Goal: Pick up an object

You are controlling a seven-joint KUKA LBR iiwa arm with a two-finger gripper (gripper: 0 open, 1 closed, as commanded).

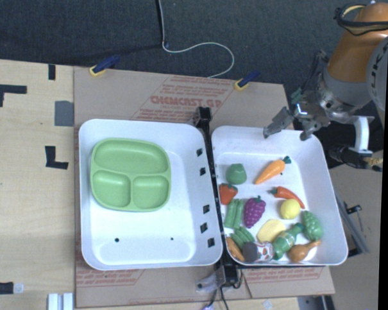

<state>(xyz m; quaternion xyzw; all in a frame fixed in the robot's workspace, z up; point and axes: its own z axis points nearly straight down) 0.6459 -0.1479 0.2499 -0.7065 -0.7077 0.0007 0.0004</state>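
Observation:
My gripper (290, 128) hangs over the far edge of the right bin (246, 142), open, with its two dark fingers spread and nothing between them. Below it in the bin lie toy foods: an orange carrot (271, 171), a green pepper (236, 174), purple grapes (254, 211), a red chili (285, 193), a yellow lemon (289, 208), a red tomato piece (226, 194), a green pea pod (232, 213), a yellow banana-like piece (270, 229) and broccoli (310, 224). The carrot is the nearest item to the gripper.
The left bin (94, 230) holds a green divided plate (130, 174). Both bins rest on a cardboard sheet (177, 99) on the wooden bench. A white cable (198, 52) loops behind the bins. More small toys crowd the right bin's near corner (267, 251).

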